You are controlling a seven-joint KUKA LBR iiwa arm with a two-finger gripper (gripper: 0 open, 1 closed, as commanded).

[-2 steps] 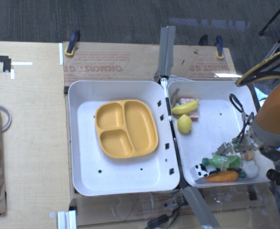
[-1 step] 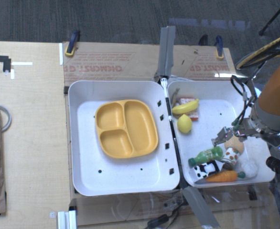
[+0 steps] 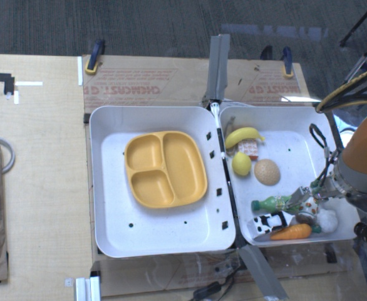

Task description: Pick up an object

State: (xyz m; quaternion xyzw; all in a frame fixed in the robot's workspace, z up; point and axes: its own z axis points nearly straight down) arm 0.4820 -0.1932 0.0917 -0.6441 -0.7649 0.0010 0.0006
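Observation:
The right bin point(image 3: 296, 130) holds several objects. A banana point(image 3: 243, 135) lies at its far left, with a small red and white item point(image 3: 250, 148) just beneath it. Below them sit a lemon point(image 3: 241, 163) and a tan egg-shaped ball point(image 3: 267, 172). Along the near edge lie a green bottle point(image 3: 270, 204), a black and white cow toy point(image 3: 272, 221), an orange carrot point(image 3: 290, 232) and a white lump point(image 3: 327, 219). My gripper point(image 3: 307, 200) is low in this bin, right at the green bottle's right end and above the carrot.
The left bin point(image 3: 108, 187) carries a yellow divided plate point(image 3: 166, 168). A raised divider point(image 3: 224, 168) separates the two bins. The arm point(image 3: 362, 152) enters over the right bin's right wall. Cardboard and clamps point(image 3: 96, 56) lie behind the bins.

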